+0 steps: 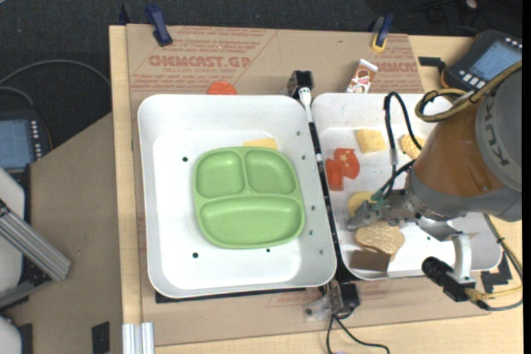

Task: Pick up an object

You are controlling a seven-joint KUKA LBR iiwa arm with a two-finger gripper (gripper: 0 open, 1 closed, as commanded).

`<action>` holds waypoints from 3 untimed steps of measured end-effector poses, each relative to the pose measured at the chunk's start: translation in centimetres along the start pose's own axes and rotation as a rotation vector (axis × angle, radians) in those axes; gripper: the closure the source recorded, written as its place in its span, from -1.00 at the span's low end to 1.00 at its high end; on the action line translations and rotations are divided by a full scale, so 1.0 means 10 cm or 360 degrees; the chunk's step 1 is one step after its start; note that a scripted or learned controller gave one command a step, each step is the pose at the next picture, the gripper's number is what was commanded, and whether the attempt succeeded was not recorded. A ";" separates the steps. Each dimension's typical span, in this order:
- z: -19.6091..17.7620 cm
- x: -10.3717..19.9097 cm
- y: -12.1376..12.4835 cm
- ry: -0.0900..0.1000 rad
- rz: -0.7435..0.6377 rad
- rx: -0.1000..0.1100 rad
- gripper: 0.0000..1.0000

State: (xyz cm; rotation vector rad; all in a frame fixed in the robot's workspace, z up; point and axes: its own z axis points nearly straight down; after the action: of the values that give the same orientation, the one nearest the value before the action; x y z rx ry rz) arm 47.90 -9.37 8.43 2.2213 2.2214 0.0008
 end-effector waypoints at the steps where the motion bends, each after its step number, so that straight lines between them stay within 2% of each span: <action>1: 0.00 -0.02 0.00 -0.0001 0.0000 -0.0001 -1.00; 3: 0.00 -0.03 0.00 -0.0001 -0.0001 -0.0001 -1.00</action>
State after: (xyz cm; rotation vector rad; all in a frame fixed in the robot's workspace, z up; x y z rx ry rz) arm 47.91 -9.62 8.43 2.2201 2.2211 0.0008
